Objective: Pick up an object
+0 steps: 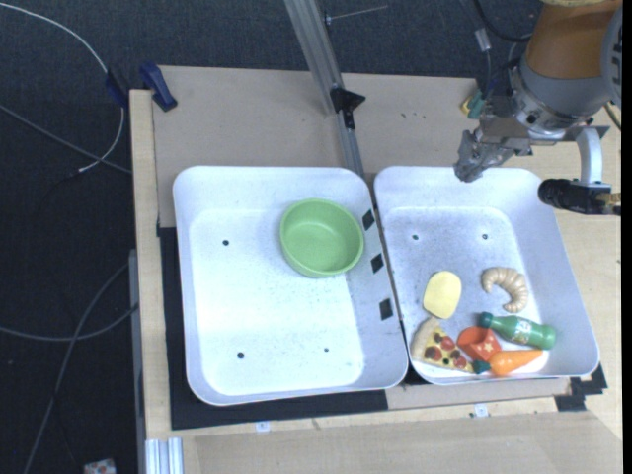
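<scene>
One round, glossy green plastic bowl sits in the left smooth white bin. The right white bin holds six toy foods clustered at its near end, including one curved tan croissant. The dark metal pincer hangs over that bin's far rim; whether it is clenched, I cannot tell.

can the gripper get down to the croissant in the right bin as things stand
Probably yes. The gripper hangs over the right bin's far rim, and the croissant lies open from above, with the green bottle just nearer the camera.
</scene>
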You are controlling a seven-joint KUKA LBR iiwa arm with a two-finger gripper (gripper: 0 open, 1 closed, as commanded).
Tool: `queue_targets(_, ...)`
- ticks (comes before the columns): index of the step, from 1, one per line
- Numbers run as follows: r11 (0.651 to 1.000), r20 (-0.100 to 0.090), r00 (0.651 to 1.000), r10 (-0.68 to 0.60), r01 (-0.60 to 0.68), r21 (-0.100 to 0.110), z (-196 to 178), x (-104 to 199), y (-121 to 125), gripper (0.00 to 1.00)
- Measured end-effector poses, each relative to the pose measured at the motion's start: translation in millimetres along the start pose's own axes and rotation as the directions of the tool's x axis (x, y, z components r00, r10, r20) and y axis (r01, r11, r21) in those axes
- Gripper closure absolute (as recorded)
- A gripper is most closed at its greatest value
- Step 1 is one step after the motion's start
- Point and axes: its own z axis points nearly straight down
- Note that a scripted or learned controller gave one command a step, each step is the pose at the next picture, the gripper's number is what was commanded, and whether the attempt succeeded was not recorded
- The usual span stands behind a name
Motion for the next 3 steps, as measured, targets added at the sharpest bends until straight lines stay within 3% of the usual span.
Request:
queue_targets(2, 1.0, 0.0, 1.0, 0.001, -0.001, 0.008, 32.7, 109.3, 12.6, 1.0)
queue_targets(3, 1.0, 0.001, 1.0, -0.001, 0.001, -0.008, 39.4, 163.5, 33.5, 1.0)
